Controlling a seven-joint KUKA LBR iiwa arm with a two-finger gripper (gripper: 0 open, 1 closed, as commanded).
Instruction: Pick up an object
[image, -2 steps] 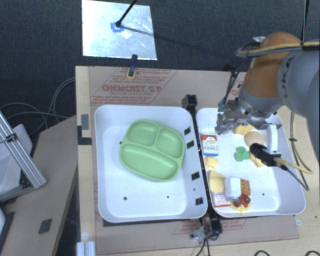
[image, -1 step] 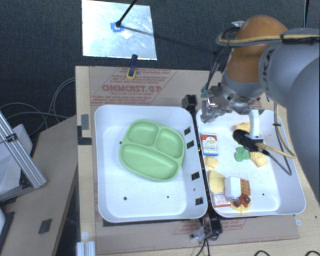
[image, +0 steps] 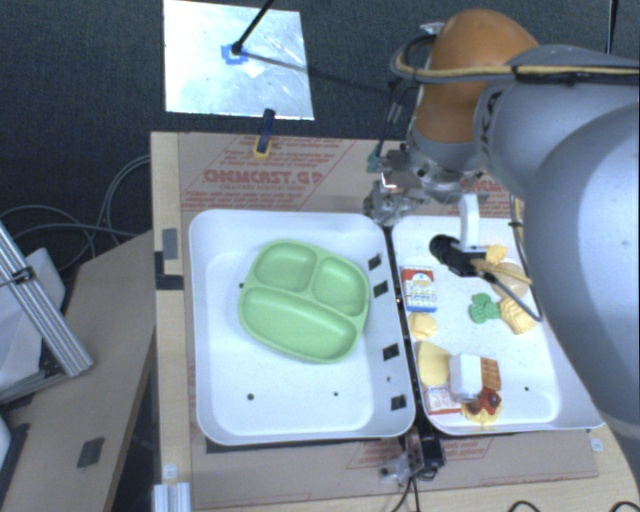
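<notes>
One red-and-white carton (image: 419, 288) in right bin (image: 532, 372), near tool (image: 386, 204); grip state unclear.

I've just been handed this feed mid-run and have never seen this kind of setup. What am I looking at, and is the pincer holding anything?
This is one camera fixed above the bench, looking down at a slant. The large grey shape on the right, with an orange band, is the robot arm. Its pincer is at the far end of the two bins, over the rim where they meet.

The left bin holds a green divided plate. The right bin holds small items that look like toy food: a red-and-white carton, a green piece, yellow chunks and a white block.

I see nothing gripped in the pincer, but it is too small and blurred here to be sure.
</notes>
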